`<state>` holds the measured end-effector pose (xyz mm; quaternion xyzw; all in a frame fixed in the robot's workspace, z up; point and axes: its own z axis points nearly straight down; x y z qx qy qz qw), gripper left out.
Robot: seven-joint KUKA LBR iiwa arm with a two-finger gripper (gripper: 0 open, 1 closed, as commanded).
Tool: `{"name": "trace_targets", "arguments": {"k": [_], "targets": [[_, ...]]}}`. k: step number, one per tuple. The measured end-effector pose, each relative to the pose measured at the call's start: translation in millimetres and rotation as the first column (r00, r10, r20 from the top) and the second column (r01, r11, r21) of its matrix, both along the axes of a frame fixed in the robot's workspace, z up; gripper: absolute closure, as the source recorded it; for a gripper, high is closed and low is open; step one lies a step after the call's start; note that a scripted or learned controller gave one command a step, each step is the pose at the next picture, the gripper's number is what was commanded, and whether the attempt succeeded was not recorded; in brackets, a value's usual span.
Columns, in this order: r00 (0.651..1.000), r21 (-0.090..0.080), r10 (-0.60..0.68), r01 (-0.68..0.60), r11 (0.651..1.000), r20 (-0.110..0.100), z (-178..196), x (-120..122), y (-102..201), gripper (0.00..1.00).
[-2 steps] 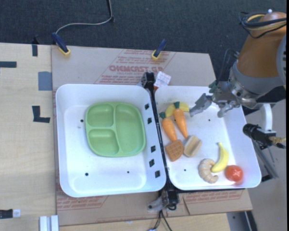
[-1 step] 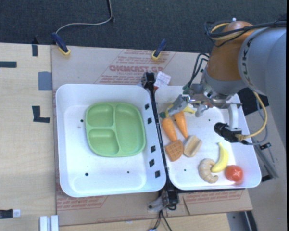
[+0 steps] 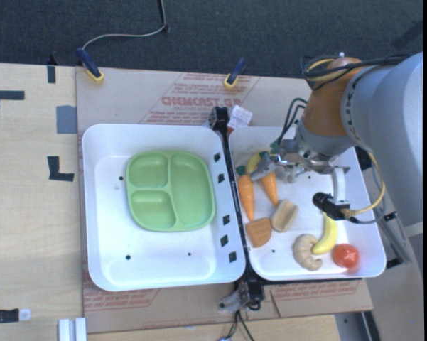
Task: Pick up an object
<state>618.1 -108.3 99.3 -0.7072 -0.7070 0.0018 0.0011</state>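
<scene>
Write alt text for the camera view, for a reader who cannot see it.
A grey robot arm reaches from the right, its gripper low over toy food in the right bin: carrots, bread, banana, tomato. The left bin holds a green divided plate.

There is one camera, fixed above the bench (image 3: 28,212), and it looks down at a slant. The far side of the bench is at the top of the picture, where a dark floor (image 3: 199,13) begins, and the near side is at the bottom. The camera stands far enough to take both bins whole: the left bin (image 3: 103,261) lies near the middle of the picture, the right bin (image 3: 369,261) lies toward the right side. The arm (image 3: 384,98) enters from the right and looks large, because it rises closer to the lens than the bins do. Bare bench is seen at the left.
</scene>
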Motion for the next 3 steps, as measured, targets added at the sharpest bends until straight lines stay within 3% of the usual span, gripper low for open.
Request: {"name": "trace_targets", "arguments": {"k": [1,2,3], "targets": [[1.000,-0.005,-0.001,0.001,1.000,0.006,-13.0,31.8,8.6,0.00],[1.000,-0.005,-0.001,0.001,1.000,0.009,-12.4,-10.2,9.9,0.00],[1.000,-0.001,0.001,-0.002,1.000,-0.018,-14.5,46.4,7.1,0.00]]}}
